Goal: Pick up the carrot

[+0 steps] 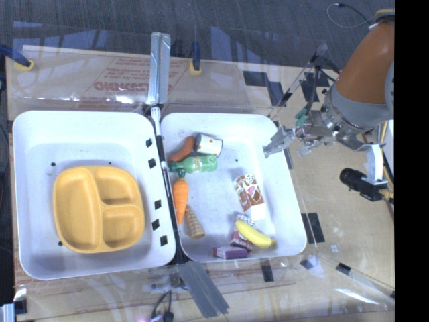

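Observation:
The carrot (180, 198) is orange with a small green top. It lies lengthwise near the left wall of the right bin (285, 193), tip pointing toward the front. My gripper (292, 143) hangs over the right bin's right rim, far to the right of the carrot and a little behind it. Its two grey fingers (275, 144) stand apart, open, with nothing between them.
Around the carrot lie a green bottle (198, 164), a brown sausage (181, 151), a small can (209, 144) and an ice-cream cone (193, 223). A snack packet (249, 194), a banana (255, 235) and a purple item (231, 251) lie further right. The left bin holds a yellow divided plate (99, 208).

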{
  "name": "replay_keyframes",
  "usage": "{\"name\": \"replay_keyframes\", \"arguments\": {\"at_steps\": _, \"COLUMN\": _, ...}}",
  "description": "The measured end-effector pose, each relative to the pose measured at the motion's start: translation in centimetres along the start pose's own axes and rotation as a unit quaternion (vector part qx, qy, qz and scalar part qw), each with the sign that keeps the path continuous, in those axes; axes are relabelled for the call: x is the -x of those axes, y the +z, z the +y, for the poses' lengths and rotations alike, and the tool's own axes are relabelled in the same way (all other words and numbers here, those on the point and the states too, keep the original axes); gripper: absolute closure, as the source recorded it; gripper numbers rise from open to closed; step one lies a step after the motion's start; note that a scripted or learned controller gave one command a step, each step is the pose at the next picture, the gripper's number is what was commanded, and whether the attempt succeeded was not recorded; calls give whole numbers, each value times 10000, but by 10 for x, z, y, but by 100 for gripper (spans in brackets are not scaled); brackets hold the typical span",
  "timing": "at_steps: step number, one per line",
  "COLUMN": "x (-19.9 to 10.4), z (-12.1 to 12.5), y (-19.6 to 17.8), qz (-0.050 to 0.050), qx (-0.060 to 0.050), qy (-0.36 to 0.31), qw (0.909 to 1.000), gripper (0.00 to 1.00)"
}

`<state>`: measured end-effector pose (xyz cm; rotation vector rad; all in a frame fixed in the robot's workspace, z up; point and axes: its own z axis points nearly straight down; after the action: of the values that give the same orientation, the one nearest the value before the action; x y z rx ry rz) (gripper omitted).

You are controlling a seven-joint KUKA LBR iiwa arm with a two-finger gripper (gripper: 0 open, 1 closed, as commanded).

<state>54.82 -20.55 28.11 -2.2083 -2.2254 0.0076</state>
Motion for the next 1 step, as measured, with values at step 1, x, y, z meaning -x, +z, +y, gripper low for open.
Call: {"name": "replay_keyframes", "arguments": {"at_steps": 1, "x": -10, "z": 24, "y": -17, "qz": -7, "qx": 18, "qy": -287, "qw": 9996, "gripper": 0}}
